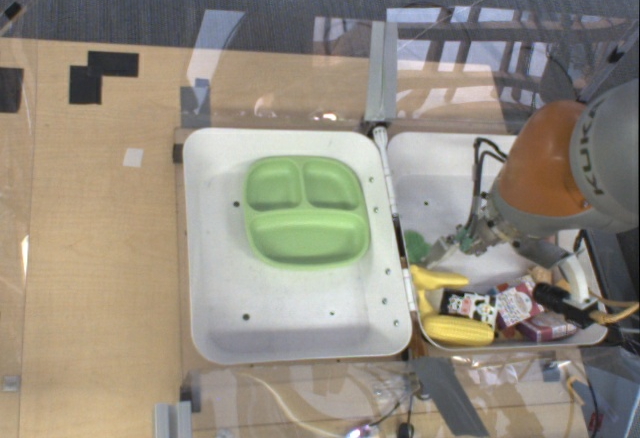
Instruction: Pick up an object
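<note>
My gripper hangs low in the right bin, under the grey wrist and orange band. It sits just right of a small green object and above a yellow banana. Whether it touches either one is not visible. A second yellow piece, a black-and-white carton, a red-and-white packet and a pink box crowd the bin's near edge.
The left bin holds a green divided plate near its middle. A metal divider runs between the bins at the back. The arm's bulk covers the right bin's right side. Tan benchtop lies to the left.
</note>
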Robot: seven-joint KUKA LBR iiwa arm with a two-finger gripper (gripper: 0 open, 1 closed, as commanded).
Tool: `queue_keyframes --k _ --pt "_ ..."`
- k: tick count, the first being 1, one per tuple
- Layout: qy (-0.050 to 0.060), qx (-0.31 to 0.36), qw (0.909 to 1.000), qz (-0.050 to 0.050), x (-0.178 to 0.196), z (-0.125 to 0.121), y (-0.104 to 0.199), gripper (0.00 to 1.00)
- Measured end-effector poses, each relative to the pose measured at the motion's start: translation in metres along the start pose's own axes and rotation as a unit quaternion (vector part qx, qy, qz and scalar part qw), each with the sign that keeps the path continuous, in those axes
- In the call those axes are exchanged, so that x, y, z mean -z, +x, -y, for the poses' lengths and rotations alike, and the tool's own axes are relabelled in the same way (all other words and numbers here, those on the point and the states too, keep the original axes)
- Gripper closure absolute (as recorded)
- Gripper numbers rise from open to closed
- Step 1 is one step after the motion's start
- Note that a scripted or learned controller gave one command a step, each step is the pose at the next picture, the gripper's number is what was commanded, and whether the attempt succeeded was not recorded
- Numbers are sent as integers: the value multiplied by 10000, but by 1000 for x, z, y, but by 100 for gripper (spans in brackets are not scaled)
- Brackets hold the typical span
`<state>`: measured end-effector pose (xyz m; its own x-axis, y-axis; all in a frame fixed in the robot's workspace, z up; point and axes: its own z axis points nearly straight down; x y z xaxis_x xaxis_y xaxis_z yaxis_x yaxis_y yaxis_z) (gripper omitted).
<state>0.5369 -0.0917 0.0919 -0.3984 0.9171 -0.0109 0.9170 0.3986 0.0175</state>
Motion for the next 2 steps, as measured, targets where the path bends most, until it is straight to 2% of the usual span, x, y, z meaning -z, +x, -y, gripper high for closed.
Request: queue_keyframes --k 1,2 --pt "47 569 9984 -41 94 -42 5 0" --pt "14 -236 9997 -19 0 21 9 0"
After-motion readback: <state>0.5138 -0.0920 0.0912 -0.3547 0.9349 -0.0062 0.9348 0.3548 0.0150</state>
